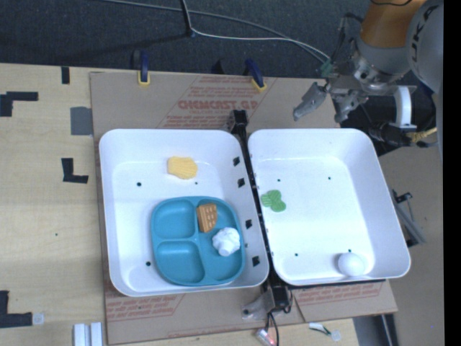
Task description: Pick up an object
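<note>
Two bins: left bin (115, 193) and right bin (374, 193) sit touching along a central divider on the worktop (43, 193).
Arm: gripper (325, 105) hangs above the right bin's far rim, outside it, tilted.
Fingers: spread apart, nothing between them.
Objects: green piece (273, 201) by the right bin's left wall; white ball (352, 264) in its near corner.
Left bin: blue tray (173, 254), yellow lump (182, 167).
Open room: right bin's middle.
Cut off: upper arm.
</note>
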Robot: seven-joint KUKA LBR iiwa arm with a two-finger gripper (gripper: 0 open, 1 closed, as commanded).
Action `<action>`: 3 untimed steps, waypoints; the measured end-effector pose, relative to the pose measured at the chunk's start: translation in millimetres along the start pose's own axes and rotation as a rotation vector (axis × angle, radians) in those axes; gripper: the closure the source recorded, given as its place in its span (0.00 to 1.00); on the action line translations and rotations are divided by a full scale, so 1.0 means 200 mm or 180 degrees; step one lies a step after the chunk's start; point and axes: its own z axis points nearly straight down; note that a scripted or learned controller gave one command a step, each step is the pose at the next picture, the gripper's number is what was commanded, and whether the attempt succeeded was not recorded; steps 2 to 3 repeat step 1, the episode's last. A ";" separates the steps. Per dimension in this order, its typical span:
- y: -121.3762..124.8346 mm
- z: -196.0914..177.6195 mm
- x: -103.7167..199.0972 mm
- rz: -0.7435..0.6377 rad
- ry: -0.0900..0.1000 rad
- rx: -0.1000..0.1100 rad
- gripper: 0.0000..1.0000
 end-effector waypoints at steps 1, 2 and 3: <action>-0.29 0.25 0.19 -0.0005 0.0004 0.0013 0.00; -0.29 0.25 0.19 -0.0005 0.0004 0.0013 0.00; -0.29 0.25 0.19 -0.0005 0.0004 0.0013 0.00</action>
